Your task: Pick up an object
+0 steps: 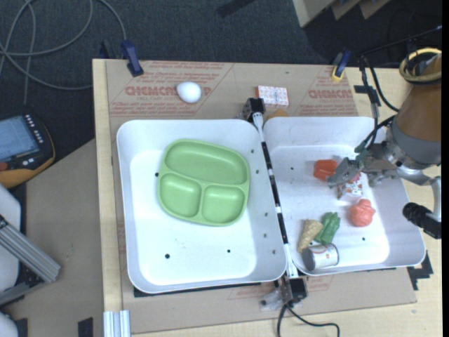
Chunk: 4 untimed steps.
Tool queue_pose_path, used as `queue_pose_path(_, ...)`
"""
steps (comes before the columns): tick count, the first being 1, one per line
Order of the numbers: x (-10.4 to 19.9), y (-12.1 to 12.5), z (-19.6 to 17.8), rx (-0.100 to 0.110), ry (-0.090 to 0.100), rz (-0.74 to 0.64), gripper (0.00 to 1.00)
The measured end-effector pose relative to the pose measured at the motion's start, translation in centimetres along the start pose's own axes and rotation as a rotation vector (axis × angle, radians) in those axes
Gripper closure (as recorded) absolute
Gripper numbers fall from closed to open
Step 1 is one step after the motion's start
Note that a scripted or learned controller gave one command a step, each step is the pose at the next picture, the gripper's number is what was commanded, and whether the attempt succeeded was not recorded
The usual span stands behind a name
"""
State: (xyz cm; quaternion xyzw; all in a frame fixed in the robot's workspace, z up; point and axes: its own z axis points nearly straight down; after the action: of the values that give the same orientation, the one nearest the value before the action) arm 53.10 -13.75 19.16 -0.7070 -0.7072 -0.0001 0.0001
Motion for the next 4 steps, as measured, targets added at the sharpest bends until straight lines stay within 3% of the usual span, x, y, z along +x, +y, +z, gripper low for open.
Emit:
queue_pose_path(1, 4.4, -2.1, 10.7, 0.0, 0.0, 0.0, 0.0)
queue_pose_path(2, 2.9, -5.2, 10.7, 0.002, 0.001, 0.001, 0.0)
queue_pose_path(4, 3.9, -5.2, 10.7, 0.001, 0.001, 0.001, 0.0)
